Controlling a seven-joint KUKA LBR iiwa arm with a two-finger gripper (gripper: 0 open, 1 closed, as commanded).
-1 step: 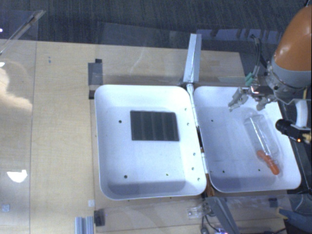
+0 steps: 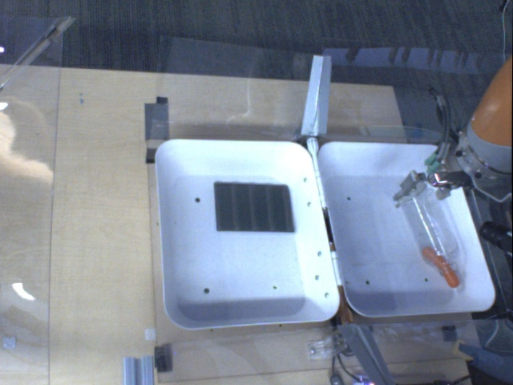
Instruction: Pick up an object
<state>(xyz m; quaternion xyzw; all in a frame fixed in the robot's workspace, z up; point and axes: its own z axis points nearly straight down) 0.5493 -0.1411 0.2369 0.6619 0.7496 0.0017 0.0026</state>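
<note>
Just clear tube w/ orange tip (image 2: 437,243) in right bin (image 2: 361,215), near pincer (image 2: 417,184); pincer grip unclear.

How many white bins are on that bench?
2. The left bin has a dark ribbed panel on its floor; the right bin beside it holds a clear tube with an orange tip, under the gripper.

Pincer (image 2: 417,184) low, arm (image 2: 493,127) from right
</note>
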